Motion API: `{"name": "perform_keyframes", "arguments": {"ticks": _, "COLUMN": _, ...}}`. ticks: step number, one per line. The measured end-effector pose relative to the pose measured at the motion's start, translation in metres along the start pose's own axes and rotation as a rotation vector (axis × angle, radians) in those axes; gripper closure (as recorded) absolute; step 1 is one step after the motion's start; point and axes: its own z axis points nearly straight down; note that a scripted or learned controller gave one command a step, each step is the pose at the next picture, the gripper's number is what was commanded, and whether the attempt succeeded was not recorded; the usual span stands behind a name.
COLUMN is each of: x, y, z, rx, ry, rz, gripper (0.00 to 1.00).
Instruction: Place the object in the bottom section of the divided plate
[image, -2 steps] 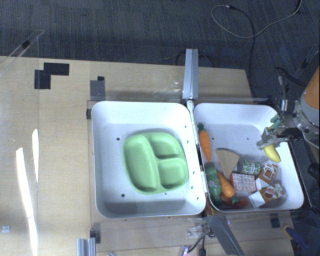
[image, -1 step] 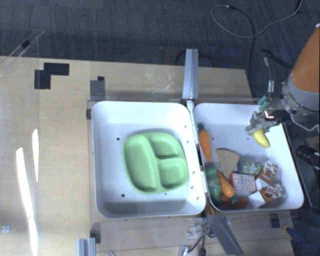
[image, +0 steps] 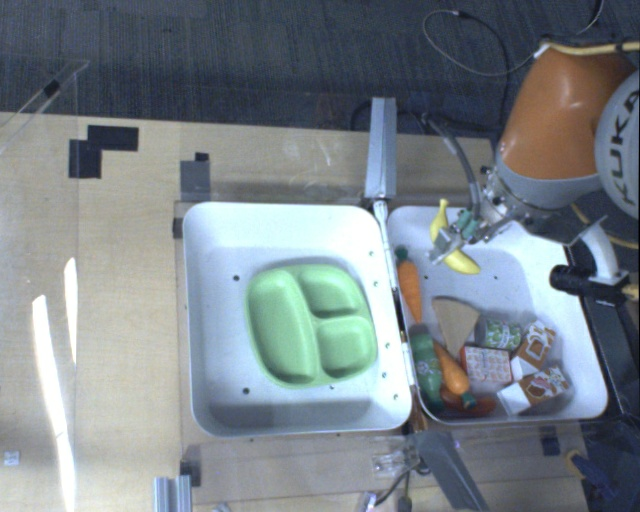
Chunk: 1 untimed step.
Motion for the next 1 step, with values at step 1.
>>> {"name": "perform_keyframes", "arguments": {"ticks": 1, "x": 0.0358, "y": 0.0077, "z": -0.0439, "rx": -0.003, "ry": -0.001, "rz": -0.027, "gripper": 1.0}}
